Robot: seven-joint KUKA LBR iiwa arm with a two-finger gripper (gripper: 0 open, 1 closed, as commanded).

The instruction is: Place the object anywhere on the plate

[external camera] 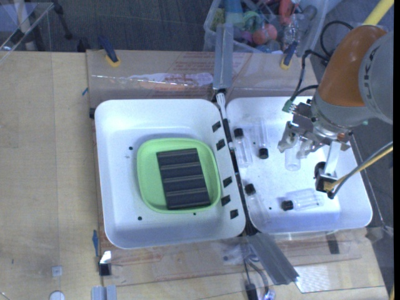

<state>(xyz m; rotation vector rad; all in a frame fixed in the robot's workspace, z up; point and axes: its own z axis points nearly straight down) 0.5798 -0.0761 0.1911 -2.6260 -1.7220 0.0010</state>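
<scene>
In the left shallow white bin [112,167] on the wooden worktop [44,167], a square light-green plastic plate [145,174] carries a black ribbed rectangular block [182,179] lying flat across its middle. In the right white bin [350,214] lie several small clear plastic vials with black caps [299,200], scattered apart, one near the front wall and others toward the dividing edge. Above that bin's right half hangs the grey arm's tool [302,144], and whether it is apart or together I cannot tell.
</scene>
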